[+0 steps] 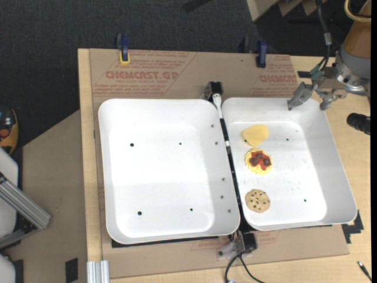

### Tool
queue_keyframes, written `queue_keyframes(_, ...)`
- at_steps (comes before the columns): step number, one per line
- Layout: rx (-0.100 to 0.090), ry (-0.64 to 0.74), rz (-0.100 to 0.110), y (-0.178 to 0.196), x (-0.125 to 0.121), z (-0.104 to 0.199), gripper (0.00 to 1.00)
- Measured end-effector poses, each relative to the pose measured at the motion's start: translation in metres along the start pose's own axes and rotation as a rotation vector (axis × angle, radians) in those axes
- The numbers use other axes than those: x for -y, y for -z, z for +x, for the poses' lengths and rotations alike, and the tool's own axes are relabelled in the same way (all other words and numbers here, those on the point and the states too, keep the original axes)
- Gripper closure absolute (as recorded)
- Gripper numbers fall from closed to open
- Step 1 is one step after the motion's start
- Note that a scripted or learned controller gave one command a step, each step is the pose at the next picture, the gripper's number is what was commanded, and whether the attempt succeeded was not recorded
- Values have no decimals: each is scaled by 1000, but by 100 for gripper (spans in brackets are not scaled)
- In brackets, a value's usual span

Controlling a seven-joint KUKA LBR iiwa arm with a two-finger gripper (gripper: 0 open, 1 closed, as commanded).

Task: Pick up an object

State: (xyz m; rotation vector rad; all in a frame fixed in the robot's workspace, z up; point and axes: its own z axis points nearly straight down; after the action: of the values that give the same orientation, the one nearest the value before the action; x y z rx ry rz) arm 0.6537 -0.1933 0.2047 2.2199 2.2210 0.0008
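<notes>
Three small food items lie in a column along the left side of the right bin (330, 158): a pale yellow chip-like piece (255, 134) at the top, a yellow piece with red topping (259, 161) in the middle, and a chocolate-chip cookie (257, 200) at the bottom. My gripper (310, 98) hangs over the bin's far right corner, well apart from all three. Its two fingers are spread with nothing between them.
The left bin (118, 158) sits beside the right one, with a black bar (224, 137) along the seam between them. Two blue clamps (122, 45) (261, 53) hold the cardboard backing at the far edge. Cables trail at the front (238, 249).
</notes>
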Motion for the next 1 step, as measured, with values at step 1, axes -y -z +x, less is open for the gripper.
queue_keyframes(1, -6, 6, 12, -122, -11, 75, 0)
